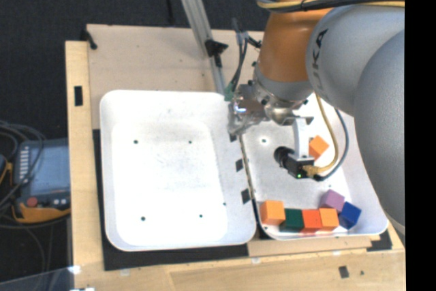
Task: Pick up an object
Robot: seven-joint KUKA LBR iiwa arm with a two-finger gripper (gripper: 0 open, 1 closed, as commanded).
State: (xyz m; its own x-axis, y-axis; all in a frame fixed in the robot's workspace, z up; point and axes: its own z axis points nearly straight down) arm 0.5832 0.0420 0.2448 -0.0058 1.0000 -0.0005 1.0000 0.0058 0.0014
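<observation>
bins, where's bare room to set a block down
Left bin: whole floor bare. Right bin: one bare patch, between the arm and the block row. Crowded along its near wall, with a lone orange block by the arm.

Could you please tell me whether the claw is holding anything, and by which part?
It cannot be told: the claw hangs by the left rim of the right shallow white plastic bin, too unclear to show a grip.

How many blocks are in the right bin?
7. Near edge row: orange block, green block, red-orange block, second orange block, blue block; purple block behind them; lone orange block farther back. The arm may hide more.
</observation>
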